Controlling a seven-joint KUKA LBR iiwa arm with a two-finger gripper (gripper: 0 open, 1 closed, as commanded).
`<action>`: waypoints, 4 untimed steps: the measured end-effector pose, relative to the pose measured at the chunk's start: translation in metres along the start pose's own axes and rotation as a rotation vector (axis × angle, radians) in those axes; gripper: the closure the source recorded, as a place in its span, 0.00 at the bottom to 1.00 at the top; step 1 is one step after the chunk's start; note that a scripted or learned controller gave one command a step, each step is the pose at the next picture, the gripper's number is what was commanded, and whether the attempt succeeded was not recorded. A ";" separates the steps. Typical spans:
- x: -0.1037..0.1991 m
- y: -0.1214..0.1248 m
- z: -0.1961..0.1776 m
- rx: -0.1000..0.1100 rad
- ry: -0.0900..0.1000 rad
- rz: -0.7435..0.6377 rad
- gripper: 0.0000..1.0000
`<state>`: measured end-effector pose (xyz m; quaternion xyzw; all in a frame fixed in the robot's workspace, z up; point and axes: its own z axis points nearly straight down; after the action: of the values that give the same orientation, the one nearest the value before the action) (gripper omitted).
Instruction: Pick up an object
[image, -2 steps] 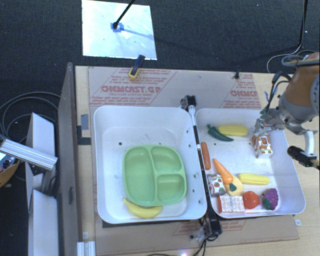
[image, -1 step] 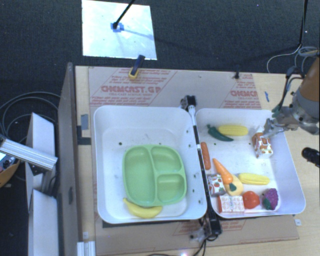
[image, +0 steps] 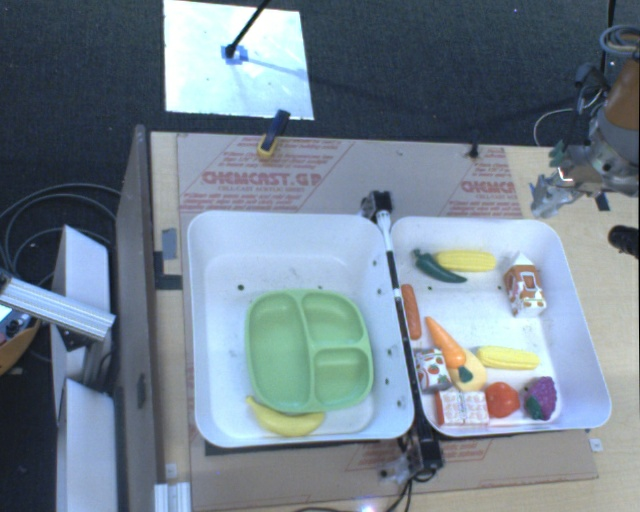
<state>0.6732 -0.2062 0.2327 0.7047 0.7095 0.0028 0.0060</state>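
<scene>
The right bin (image: 575, 290) holds several toy foods: a corn cob (image: 466, 261) beside a green pepper (image: 434, 266), a small house-shaped carton (image: 524, 285), a sausage (image: 411, 310), a carrot (image: 446, 342), a second corn cob (image: 508, 357), a tomato (image: 502, 399), purple grapes (image: 541, 396) and two small printed boxes (image: 432, 369). My gripper (image: 552, 190) hangs at the right edge, above and beyond the right bin's far right corner, apart from every object.
The left bin (image: 215, 300) holds a green divided tray (image: 310, 350) and a banana (image: 286, 420) at its near edge. A divider clamp (image: 378, 207) sits between the bins. Cables lie at far left, a white sheet (image: 238, 60) behind the bench.
</scene>
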 end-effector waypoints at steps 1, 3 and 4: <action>0.000 -0.004 0.003 0.009 0.003 0.002 0.00; 0.002 -0.032 0.114 0.016 0.006 0.002 0.00; -0.001 -0.041 0.124 -0.016 -0.006 0.001 0.00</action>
<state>0.6340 -0.2085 0.1085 0.7049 0.7092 0.0062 0.0138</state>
